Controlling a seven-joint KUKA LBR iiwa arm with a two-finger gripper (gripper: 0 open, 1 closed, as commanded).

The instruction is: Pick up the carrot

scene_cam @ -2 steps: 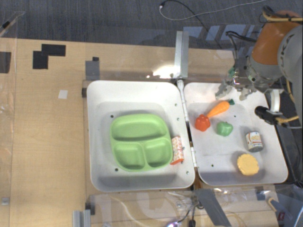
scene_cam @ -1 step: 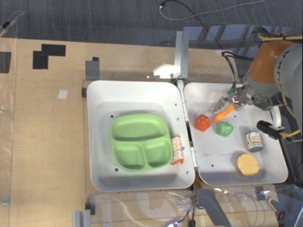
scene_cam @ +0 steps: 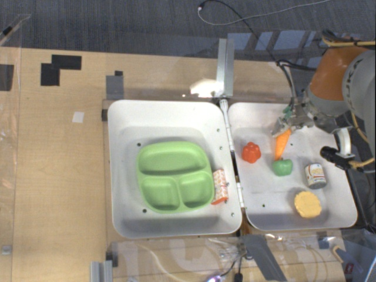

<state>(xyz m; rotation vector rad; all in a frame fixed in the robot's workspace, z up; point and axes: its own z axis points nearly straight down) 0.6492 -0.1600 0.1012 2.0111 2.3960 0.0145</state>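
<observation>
Because the gripper (scene_cam: 288,124) sits right at the carrot's (scene_cam: 282,144) upper end, a grasp looks intended, though its grip I cannot tell.

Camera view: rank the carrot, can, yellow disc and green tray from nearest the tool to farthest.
Measured from the tool at the right bin's upper edge:
1. Carrot, its top end right at the tool.
2. Can, near that bin's right edge.
3. Yellow disc, at its lower right.
4. Green tray, in the left bin.
</observation>
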